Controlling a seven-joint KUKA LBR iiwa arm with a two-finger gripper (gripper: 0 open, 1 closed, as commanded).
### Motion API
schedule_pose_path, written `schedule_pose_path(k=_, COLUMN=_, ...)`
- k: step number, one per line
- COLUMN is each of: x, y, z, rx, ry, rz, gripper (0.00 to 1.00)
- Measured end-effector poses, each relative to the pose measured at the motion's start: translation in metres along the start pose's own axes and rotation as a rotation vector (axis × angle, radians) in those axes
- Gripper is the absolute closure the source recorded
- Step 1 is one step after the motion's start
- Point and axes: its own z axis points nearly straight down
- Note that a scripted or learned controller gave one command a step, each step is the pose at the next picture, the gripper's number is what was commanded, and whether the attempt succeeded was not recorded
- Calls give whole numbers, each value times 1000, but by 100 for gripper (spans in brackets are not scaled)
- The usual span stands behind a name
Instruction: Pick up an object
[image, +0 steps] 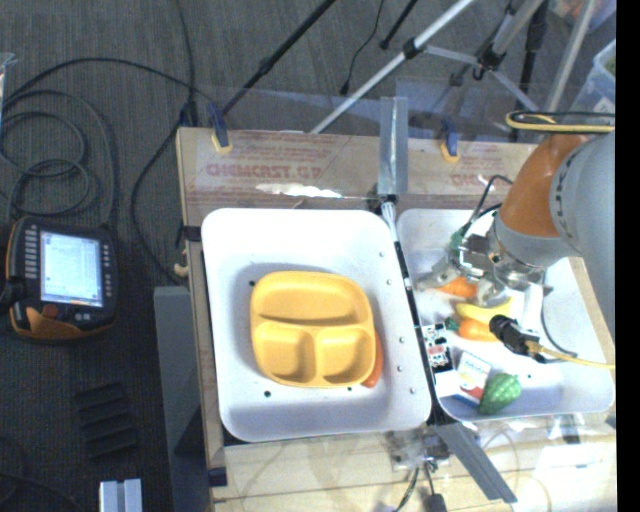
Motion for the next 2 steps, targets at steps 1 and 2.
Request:
schedule_pose_path(k=1, x=1, y=0, z=-6, rx=5, ry=1, rz=-1, gripper=100)
schedule_pose_path(k=2, x=1, y=-1, z=-6, rx=5, ry=1, rz=-1, gripper=0)
